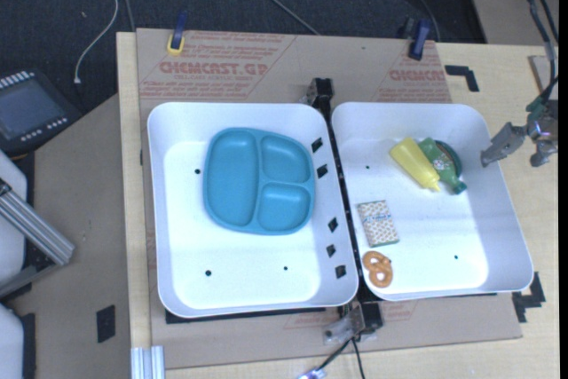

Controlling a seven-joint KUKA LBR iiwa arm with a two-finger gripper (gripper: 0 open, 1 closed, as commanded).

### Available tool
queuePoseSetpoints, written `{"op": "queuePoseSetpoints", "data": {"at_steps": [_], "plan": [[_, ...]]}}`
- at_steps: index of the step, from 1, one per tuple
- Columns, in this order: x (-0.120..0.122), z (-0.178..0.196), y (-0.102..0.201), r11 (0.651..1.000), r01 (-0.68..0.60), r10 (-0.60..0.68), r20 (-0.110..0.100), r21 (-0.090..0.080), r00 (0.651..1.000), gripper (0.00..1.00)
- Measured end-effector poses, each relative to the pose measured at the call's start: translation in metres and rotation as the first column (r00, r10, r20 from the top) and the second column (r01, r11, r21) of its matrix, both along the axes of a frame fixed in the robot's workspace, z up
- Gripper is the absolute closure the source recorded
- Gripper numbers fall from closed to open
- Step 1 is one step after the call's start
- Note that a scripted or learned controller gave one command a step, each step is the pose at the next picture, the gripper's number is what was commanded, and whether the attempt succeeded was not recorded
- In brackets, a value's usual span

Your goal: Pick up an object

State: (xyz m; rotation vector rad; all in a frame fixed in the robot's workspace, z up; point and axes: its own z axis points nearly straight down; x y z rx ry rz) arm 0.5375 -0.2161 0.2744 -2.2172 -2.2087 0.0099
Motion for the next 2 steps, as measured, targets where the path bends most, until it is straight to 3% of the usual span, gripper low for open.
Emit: {"op": "queuePoseSetpoints", "data": {"at_steps": [1,2], "plan": [[0.002,0.007,0.001,1.000,-0.004,0.004,0.012,-0.004,1.000,0.00],[-0.005,-0.052,0.005,1.000,-0.004,0.004,0.006,-0.001,1.000,0.00]]}}
